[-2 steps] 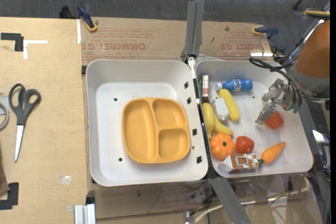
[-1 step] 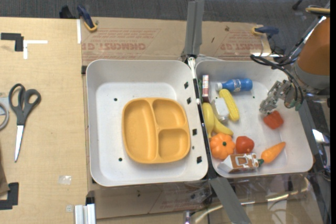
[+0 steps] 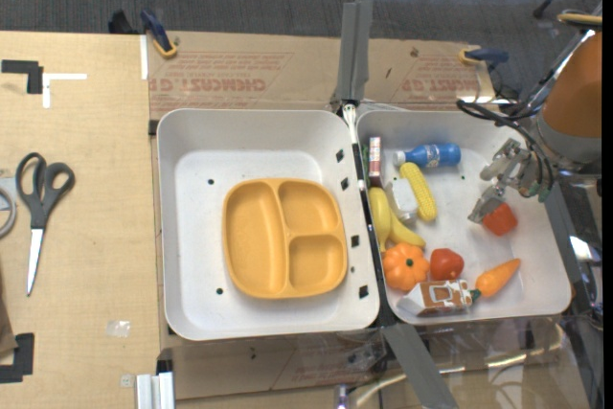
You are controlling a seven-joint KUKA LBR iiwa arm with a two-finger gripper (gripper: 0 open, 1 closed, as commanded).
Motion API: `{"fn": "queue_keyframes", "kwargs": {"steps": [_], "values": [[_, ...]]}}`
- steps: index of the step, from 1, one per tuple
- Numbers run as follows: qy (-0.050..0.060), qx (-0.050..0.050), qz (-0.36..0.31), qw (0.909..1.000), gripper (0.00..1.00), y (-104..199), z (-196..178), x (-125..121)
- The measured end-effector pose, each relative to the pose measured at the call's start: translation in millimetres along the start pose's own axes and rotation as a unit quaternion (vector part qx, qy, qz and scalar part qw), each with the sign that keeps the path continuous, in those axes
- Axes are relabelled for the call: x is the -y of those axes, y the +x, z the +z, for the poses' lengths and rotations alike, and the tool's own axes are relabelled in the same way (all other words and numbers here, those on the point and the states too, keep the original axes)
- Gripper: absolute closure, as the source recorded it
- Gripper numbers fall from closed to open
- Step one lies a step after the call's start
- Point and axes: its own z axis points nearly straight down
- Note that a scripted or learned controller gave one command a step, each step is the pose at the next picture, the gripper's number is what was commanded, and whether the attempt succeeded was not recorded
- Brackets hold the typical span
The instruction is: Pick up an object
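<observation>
While the arm [image 3: 573, 101] leans in from the right, its gripper [image 3: 500, 182] hangs low in the right bin [image 3: 546, 302], just above and to the left of a small red-orange piece [image 3: 500, 221] that looks like a toy fruit. From where I stand the two fingers appear spread a little, one reaching down toward the piece and one held higher, with nothing caught between them; nothing is being carried.

That red-orange piece seems the likely target, since it lies alone near the bin's right side, apart from the crowd. The rest sits toward the left wall: a blue and white bottle [image 3: 430, 154], a corn cob [image 3: 419, 191], a banana [image 3: 385, 217], a small pumpkin [image 3: 404, 265], a tomato [image 3: 446, 261], a carrot [image 3: 497, 278] and a little brown carton [image 3: 444, 297]. The left bin [image 3: 182, 206] bears a yellow divided plate [image 3: 284, 237], and scissors [image 3: 38, 206] lie out on the wooden bench.

I judge this to be the approach, the grasp not yet made. The next move calls for shifting slightly so the piece sits squarely between the fingers, lowering until they straddle it, then closing before lifting. The piece looks rounded and smooth, so an off-centre pinch could squirt it aside toward the bin wall.
</observation>
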Motion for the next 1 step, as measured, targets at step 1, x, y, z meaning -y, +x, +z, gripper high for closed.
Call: {"fn": "queue_keyframes", "kwargs": {"steps": [1], "values": [[0.0, -0.004, 0.027, 0.9996, 0.0, 23.3, 11.8, -6.3]]}}
